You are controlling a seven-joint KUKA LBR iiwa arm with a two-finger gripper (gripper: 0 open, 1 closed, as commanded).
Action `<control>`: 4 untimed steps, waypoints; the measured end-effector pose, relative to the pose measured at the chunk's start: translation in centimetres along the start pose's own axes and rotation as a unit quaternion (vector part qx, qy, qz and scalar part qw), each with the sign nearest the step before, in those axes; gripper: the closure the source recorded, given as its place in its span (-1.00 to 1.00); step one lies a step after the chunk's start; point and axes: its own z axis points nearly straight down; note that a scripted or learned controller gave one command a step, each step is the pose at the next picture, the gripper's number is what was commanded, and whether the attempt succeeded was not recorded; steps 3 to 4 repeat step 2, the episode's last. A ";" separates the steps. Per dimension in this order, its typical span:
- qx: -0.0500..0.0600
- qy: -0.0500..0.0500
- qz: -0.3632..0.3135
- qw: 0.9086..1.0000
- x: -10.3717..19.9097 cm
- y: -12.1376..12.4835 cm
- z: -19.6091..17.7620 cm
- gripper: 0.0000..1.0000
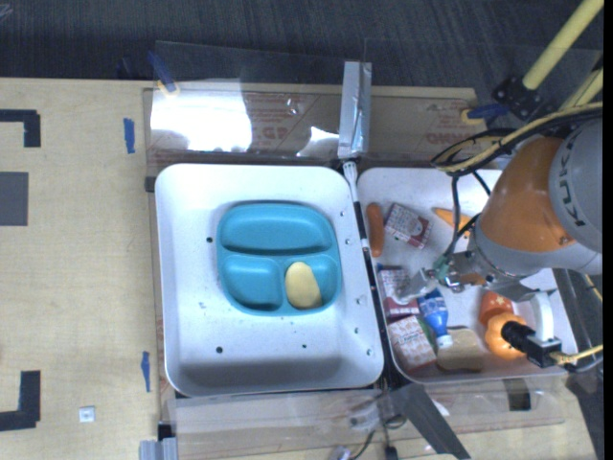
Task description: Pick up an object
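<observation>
Bench front: pale wood (67, 286) with black corner marks and blue tape tabs, running along the lower and left edge of the camera view.
Left bin (182, 353): white, holding a blue divided tray (254, 233); a yellow egg-shaped object (303, 285) lies in the tray's lower right compartment.
Right bin (402, 178): white, crowded with small items; at its near edge a tan block (462, 351) sits beside a printed packet (407, 338), with a blue-and-white tube (436, 317) just above them.
Right bin, near right corner: orange rounded objects (498, 322), partly covered by the arm.
Right bin, far part: an orange sausage-shaped piece (374, 229) by the divider wall and a red-and-white packet (407, 222) beside it.
Gripper (442, 274): low over the middle of the right bin, close above the clutter; whether the jaws are spread or closed I cannot tell, and nothing is visibly between them.
Arm (532, 209): grey with an orange band, entering from the right.
Far side: clear plastic sheet (239, 113) behind the left bin.
</observation>
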 end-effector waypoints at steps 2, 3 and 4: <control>0.007 -0.003 0.115 0.993 4.1 2.0 -12.0 1.00; 0.007 -0.003 0.115 0.993 4.1 2.0 -12.0 1.00; 0.007 -0.003 0.115 0.993 4.1 2.0 -12.0 1.00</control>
